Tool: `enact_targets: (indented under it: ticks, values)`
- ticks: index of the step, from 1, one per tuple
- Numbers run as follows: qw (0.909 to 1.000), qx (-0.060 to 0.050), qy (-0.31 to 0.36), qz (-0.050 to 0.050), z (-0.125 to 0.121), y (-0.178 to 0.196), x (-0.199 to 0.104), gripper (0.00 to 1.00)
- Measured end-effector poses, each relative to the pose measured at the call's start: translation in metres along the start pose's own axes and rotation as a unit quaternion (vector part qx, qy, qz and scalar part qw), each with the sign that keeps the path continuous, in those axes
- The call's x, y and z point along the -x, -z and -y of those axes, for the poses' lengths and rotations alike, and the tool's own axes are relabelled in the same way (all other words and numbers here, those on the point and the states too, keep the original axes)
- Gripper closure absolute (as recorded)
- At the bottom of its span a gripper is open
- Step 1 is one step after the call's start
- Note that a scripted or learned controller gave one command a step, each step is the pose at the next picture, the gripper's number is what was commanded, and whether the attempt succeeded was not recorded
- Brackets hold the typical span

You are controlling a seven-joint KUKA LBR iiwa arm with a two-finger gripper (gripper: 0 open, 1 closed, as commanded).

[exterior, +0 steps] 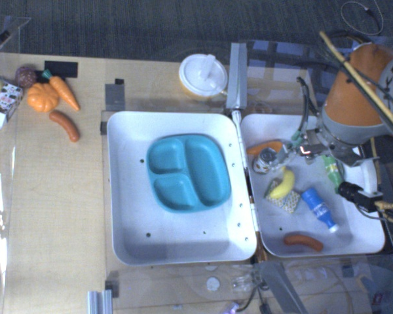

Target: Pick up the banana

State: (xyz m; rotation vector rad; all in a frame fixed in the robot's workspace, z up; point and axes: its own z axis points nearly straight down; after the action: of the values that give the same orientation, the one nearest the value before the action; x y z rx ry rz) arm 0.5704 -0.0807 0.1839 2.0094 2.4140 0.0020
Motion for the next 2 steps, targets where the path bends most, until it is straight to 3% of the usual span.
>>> enact_targets:
  ticks: [1,2]
  values:
    - [0.9976,0.008,0.069,0.003,0.007,-0.085,0.040,0.00]
    - [0.9975,0.011,0.070,0.002,0.004,-0.073,0.038,1.00]
